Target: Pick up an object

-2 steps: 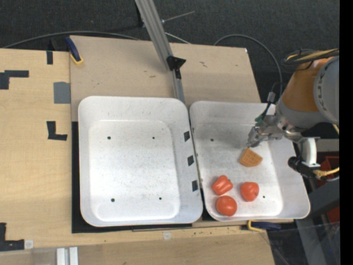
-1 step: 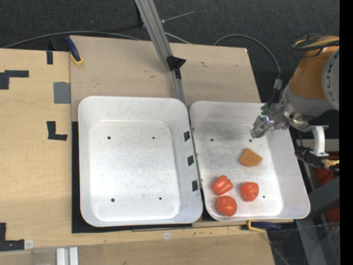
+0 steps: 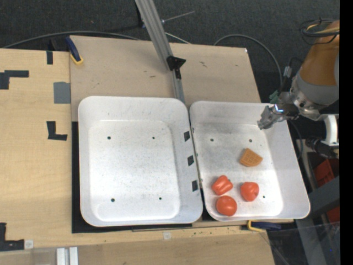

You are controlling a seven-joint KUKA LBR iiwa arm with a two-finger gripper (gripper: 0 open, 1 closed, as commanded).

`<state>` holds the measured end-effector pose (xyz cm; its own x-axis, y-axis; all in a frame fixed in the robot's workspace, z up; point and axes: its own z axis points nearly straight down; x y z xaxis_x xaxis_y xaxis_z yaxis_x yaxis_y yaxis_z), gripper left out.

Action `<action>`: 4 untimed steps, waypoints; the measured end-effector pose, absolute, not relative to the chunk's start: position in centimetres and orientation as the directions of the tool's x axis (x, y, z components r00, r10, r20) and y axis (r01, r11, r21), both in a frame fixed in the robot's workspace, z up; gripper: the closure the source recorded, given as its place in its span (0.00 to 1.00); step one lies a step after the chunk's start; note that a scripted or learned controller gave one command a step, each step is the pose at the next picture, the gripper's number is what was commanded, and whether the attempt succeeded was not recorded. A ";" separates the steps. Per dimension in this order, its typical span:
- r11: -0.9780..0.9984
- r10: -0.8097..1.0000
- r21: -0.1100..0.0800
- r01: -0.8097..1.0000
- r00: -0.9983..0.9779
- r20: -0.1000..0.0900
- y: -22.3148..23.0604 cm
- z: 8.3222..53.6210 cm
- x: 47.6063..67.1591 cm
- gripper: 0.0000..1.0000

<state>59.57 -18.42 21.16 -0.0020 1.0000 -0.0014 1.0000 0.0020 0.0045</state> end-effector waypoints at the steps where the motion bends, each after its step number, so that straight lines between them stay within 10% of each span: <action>1: 0.006 1.000 -0.002 1.000 -0.006 0.002 -13.3 20.3 59.6 1.00; 4: 0.007 1.000 -0.003 1.000 -0.007 0.002 3.7 20.2 59.8 1.00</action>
<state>59.81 3.68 20.17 -0.0073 1.0000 0.0017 1.0000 0.0073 -0.0028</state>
